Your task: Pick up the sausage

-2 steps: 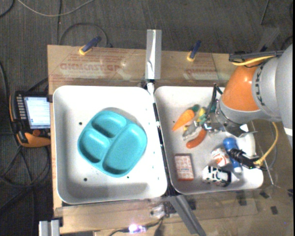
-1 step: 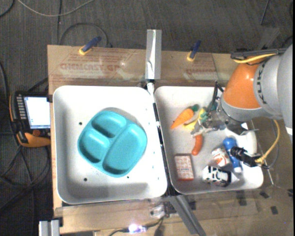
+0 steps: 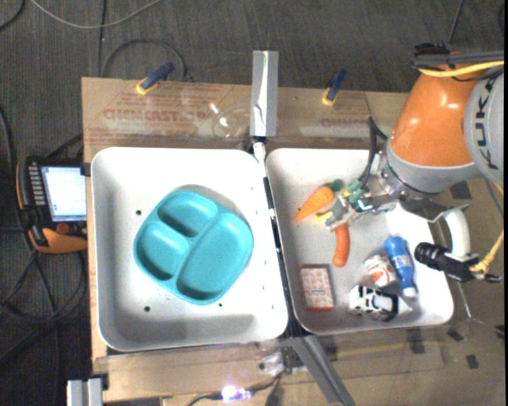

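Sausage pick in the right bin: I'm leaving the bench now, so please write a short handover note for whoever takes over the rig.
Gripper: low in the right white bin, directly above the upper end of the small reddish-orange sausage; grasp not confirmed.
Sausage: lying in the bin's middle, just below the orange toy carrot.
Nearby: blue bottle and brown rectangular packet.
Left bin holds the turquoise divided plate.
Done: arm positioned at the sausage.
Left: secure the grasp and lift.
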Tool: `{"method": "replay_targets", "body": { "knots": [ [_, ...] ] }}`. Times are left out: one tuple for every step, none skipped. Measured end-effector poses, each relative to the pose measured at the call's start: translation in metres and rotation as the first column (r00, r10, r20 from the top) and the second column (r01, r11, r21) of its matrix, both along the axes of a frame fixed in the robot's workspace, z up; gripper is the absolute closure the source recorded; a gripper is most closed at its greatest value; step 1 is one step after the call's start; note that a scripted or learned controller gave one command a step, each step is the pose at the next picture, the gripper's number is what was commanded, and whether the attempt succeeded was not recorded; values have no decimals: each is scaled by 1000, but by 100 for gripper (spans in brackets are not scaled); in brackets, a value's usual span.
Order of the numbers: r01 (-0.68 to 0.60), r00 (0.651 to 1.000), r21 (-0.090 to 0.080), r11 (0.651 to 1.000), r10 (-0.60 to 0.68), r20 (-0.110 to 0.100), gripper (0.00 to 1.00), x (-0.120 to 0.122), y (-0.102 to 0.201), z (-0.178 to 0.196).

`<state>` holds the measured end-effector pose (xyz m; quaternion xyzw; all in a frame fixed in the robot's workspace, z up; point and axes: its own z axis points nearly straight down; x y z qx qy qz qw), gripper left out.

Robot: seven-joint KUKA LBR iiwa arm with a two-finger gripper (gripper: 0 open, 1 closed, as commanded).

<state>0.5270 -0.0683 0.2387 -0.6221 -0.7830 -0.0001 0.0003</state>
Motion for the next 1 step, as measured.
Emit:
{"method": "replay_targets", "body": {
  "knots": [
    [-107,994,-2,994,107,-1,100,24,-26,-43]
  ]
}}
